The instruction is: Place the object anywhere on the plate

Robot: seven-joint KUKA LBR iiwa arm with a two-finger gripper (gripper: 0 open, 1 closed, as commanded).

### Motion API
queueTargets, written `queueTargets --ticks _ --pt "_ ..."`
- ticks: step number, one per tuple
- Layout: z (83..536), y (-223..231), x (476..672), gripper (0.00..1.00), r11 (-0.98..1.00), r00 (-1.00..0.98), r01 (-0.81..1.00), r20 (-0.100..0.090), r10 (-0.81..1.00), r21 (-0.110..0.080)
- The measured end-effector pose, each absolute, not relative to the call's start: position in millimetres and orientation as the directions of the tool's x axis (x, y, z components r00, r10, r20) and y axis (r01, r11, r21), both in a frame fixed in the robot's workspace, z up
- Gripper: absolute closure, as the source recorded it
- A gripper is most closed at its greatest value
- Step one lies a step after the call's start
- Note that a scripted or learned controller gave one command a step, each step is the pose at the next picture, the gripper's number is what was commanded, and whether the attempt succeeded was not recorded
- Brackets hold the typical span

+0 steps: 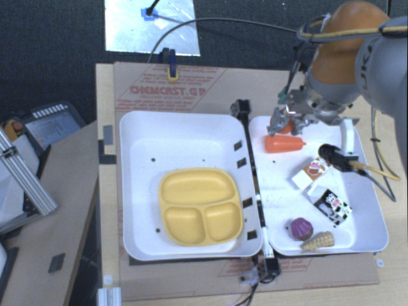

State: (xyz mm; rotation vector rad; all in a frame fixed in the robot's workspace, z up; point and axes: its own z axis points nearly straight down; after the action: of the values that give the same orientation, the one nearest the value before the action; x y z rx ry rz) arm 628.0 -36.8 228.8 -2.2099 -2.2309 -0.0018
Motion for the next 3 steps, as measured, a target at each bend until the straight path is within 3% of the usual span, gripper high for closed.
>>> queueTargets --ticks 2,3 --pt "222.0 73.0 601.2 1.00 0.009 -0.009 1.000 0.001 1.000 -0.001" --pt "216.9 129.1 606.6 1.00 0.010 -0.010 1.000 0.003 1.000 0.002"
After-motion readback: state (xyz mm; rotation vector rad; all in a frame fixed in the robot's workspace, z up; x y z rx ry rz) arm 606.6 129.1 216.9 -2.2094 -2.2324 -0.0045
